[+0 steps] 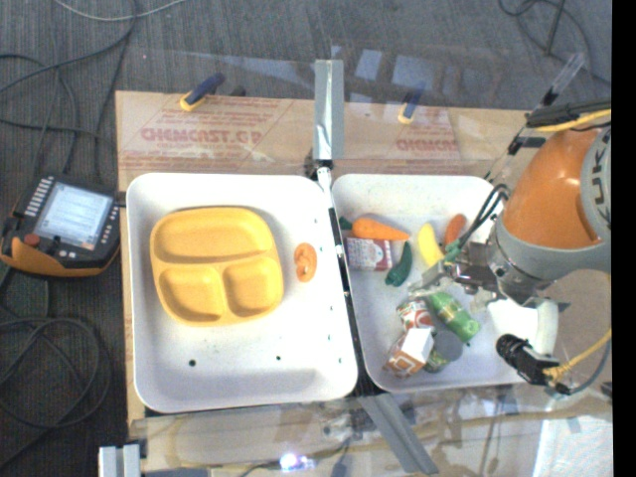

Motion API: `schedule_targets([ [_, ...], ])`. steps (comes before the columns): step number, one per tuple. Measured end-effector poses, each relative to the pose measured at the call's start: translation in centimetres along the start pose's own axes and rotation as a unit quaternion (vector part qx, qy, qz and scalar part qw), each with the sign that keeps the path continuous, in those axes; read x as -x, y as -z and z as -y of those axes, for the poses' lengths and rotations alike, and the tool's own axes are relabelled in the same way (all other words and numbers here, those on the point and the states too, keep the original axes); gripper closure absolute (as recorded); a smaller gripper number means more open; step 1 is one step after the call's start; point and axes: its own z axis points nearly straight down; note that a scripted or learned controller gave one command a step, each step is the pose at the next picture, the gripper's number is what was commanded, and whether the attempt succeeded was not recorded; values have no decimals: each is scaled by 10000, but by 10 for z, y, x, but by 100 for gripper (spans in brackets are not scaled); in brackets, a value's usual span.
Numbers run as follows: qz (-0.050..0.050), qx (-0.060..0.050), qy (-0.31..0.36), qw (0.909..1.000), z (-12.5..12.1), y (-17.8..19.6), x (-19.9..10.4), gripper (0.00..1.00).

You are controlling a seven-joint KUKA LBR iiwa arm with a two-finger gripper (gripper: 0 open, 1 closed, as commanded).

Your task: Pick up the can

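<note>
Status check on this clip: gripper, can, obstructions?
Gripper low over right white bin, grasp unconfirmed. Red-and-white can lying by left wall, apart from gripper. Orange carrot and green pepper crowd it.

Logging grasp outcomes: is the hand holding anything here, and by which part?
Cannot be told: the hand sits low among the right bin's items, its tips hidden.

The bench [149, 127] bears two white bins [238, 366].

Tray [214, 263] in left bin [149, 366].
</note>
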Motion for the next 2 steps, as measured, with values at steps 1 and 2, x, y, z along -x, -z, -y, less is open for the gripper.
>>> schedule_targets([
  [1, -3, 8, 84, 10000, -11, -88, 53, 0],
  [2, 3, 6, -76, 10000, -19, -66, 96, 0],
])
